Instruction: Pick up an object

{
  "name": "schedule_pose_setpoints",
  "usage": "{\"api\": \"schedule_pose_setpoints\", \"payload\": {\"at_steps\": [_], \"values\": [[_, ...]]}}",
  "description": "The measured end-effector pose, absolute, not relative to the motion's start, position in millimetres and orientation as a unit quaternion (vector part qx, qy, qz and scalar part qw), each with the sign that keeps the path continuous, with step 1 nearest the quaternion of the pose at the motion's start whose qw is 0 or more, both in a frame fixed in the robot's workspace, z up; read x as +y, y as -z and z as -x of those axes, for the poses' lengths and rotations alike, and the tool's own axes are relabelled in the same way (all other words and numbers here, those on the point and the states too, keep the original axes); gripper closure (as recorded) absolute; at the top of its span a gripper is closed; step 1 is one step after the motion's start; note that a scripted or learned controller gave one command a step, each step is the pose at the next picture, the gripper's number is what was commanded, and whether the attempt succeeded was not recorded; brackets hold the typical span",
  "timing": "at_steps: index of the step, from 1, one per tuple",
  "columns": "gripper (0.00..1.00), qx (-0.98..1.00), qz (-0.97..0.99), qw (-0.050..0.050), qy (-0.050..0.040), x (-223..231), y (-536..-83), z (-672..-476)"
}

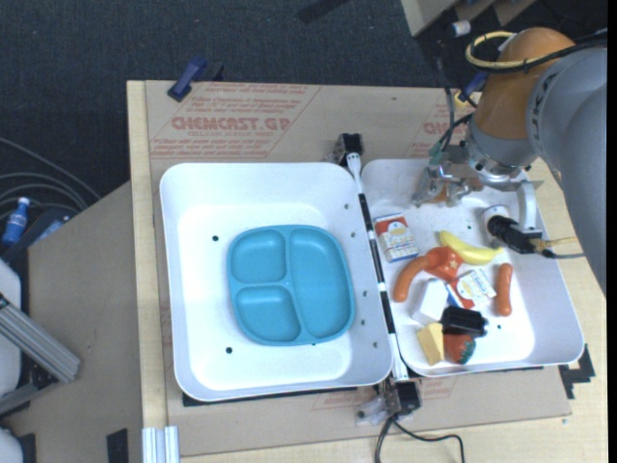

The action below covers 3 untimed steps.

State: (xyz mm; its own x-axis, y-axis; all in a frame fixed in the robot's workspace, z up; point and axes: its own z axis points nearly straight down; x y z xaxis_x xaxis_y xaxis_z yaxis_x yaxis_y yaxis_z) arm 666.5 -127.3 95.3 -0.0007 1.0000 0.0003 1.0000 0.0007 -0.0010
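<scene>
My gripper [445, 189] hangs low over the far end of the right bin [549, 340], above bare white floor. Nearest to it are a small red-and-white carton [393, 237] to its front left and a yellow banana [468, 249] just in front. Further forward lie a red-orange curved piece [424, 268], a white packet [475, 285], an orange sausage [503, 290], a black block [462, 319], a yellow cheese wedge [431, 342] and a small orange piece [461, 349]. Nothing shows in the gripper's grasp.
The left bin [193, 258] holds a blue divided plate [289, 285]. A black-clipped divider [371, 249] runs between the two bins. The grey arm [569, 85] fills the upper right. A blue clip [186, 80] lies on the bench's far left corner.
</scene>
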Motion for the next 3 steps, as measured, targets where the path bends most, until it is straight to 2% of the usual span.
{"api": "schedule_pose_setpoints", "payload": {"at_steps": [1,2,3], "values": [[1.0,-0.707,0.707,0.0,0.0007,-69.4,-222.5,-621.0],[1.0,-0.707,0.707,0.001,-0.0005,-35.2,-258.9,-556.2],[1.0,-0.707,0.708,0.002,-0.0009,-67.4,-282.1,-490.4]]}}
